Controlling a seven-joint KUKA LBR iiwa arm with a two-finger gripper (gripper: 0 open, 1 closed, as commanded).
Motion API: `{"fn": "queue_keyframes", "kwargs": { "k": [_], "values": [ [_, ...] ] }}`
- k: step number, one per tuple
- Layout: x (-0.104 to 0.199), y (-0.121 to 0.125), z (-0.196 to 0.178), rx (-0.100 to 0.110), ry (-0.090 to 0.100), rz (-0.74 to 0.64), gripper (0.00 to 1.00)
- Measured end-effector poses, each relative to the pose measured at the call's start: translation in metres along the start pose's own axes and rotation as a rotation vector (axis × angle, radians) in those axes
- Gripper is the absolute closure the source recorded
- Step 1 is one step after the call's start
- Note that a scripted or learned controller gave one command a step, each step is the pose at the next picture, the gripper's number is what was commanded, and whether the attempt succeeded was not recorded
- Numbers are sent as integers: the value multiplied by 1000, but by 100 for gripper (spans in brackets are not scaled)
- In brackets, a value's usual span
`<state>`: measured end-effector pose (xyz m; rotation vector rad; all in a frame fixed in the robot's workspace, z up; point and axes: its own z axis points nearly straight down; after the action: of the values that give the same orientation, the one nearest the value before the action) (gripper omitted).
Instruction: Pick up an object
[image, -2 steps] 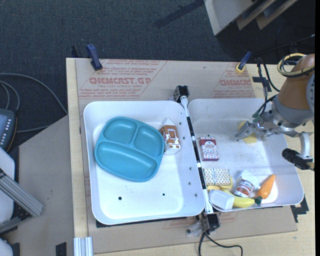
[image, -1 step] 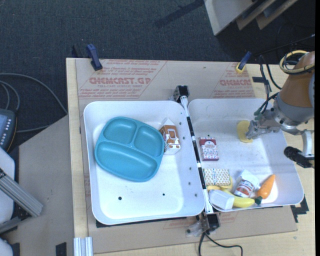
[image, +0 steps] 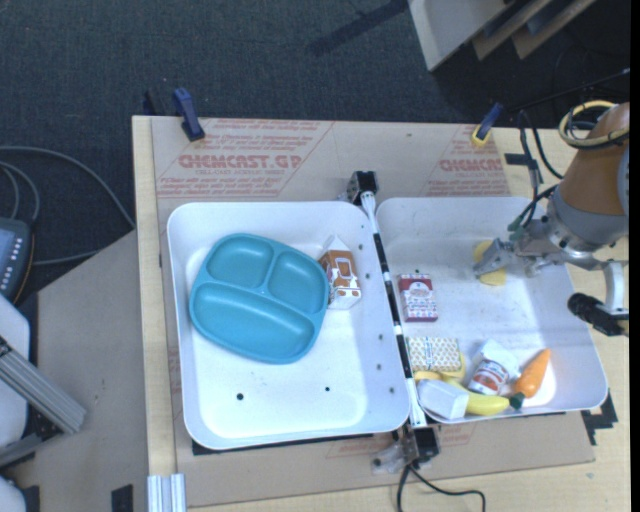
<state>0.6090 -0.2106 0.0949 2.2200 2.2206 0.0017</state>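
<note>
We see our two-finger gripper (image: 497, 258) low in the right white bin (image: 440, 225), touching a small yellow lemon-shaped object (image: 490, 272); we cannot tell its grasp. A red-and-white carton (image: 417, 298) lies left.

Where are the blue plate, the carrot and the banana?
blue plate (image: 258, 300), camera view, its middle divider.
carrot (image: 534, 372), camera view, mid orange body.
banana (image: 487, 405), camera view, its yellow middle.
</note>
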Motion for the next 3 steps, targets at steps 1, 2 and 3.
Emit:
{"fn": "queue_keyframes", "kwargs": {
  "k": [1,2,3],
  "values": [
    [0,1,-10,-3,-1,0,100],
    [0,1,-10,-2,0,0,0],
    [0,1,-20,-5,-1,0,100]
  ]
}}
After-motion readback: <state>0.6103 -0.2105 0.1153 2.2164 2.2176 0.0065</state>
